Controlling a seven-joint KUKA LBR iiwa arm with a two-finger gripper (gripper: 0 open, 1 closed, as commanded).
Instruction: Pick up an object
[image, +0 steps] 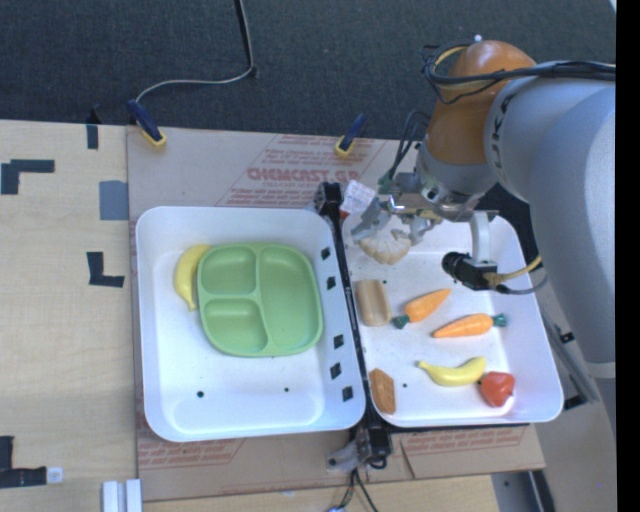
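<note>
1. My gripper (392, 222) sits low over the far end of the right bin (530, 395), right above a pale lumpy object (386, 246); I cannot tell whether I grip it.
2. The same bin also holds a tan bread piece (372, 301), two carrots (425, 306) (465, 325), a banana (452, 372), a red fruit (497, 388) and an orange-brown piece (382, 390).
3. The left bin (170, 400) holds a green divided tray (260, 298) lying partly over a yellow banana (186, 276).

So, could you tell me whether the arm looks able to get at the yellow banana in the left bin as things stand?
Probably not cleanly: the green tray lies over much of the banana, which sits wedged against the bin wall.
</note>
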